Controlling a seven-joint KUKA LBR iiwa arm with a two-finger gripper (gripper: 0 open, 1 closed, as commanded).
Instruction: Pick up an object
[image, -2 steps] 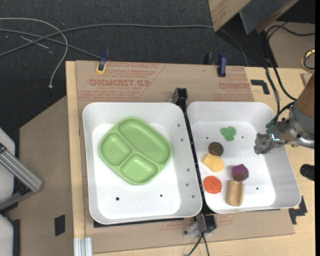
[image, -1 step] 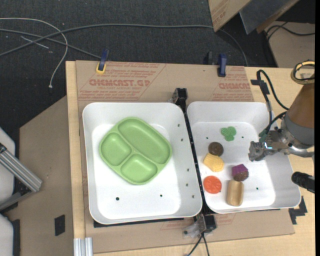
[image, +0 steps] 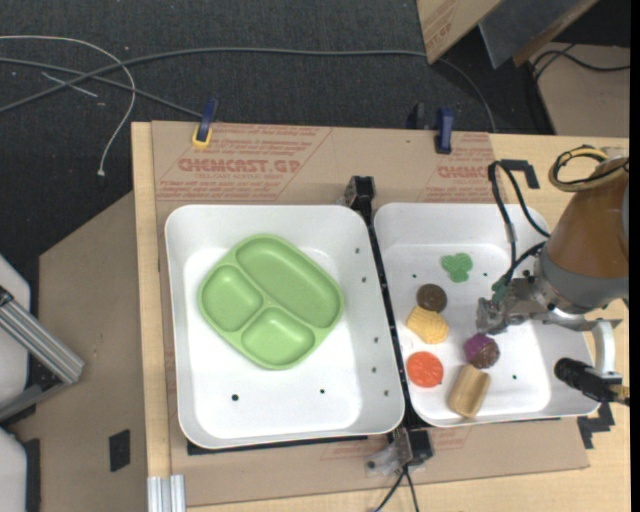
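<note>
Purple ball (image: 482, 349) lies in right bin (image: 520, 225) at frame's lower right, just below end effector (image: 497, 312), finger state cannot be told, with yellow piece (image: 427, 324), orange disc (image: 425, 369) and tan cylinder (image: 468, 389) near it; left bin (image: 200, 400) holds green divided plate (image: 270, 300).

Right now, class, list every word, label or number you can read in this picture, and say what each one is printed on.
"GICHCAST GP", roughly, in faded red letters: on the cardboard sheet under the bins, behind the left bin. The spelling is uncertain.
A second red print of similar lettering: on the same cardboard behind the right bin, cut off by a cable and too blurred to read.
Smaller red lines around both prints: too small to read.
</note>
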